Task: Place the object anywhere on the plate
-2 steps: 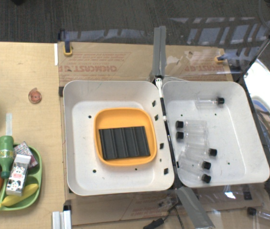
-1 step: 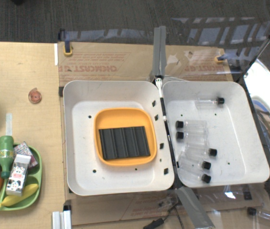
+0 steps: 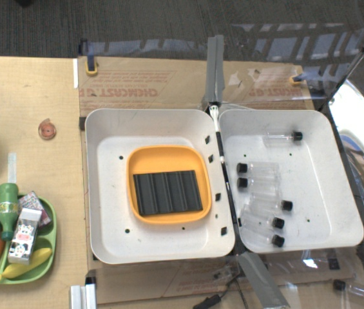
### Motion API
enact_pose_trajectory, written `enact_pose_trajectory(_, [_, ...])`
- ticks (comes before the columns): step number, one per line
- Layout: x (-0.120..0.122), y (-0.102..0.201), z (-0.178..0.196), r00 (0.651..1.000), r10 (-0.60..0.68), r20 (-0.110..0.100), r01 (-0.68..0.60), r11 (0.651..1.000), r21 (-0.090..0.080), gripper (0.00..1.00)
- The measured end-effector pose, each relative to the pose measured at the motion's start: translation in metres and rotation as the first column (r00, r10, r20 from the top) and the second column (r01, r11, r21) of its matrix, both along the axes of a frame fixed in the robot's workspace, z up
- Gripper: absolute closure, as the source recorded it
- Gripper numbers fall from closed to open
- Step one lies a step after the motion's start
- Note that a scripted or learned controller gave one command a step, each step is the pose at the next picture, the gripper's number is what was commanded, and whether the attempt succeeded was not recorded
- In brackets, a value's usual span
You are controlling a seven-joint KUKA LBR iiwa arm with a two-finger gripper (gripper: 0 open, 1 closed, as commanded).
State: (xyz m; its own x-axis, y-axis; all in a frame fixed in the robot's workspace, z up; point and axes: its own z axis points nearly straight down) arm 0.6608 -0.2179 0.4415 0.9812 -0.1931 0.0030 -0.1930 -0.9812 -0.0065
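Clear vials (image 3: pixel 263 201) with black caps lie scattered in the right bin (image 3: pixel 336 172), at three o'clock from the orange plate (image 3: pixel 167 159) in the left bin (image 3: pixel 104 172); claw's state cannot be told.

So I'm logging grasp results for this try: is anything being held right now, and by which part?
Nothing is seen held. The clear vials lie loose in the right bin, and the orange plate carries a dark ridged block.

Glossy orange plastic plate (image 3: pixel 169 159); clear vials (image 3: pixel 262 192); smooth white bins (image 3: pixel 104 192).
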Motion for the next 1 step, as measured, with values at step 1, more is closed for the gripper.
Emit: enact_pose_trajectory(1, [0.0000,0.0004,0.0001,1.000,0.000,0.001,0.000,1.000,-0.001,0.00])
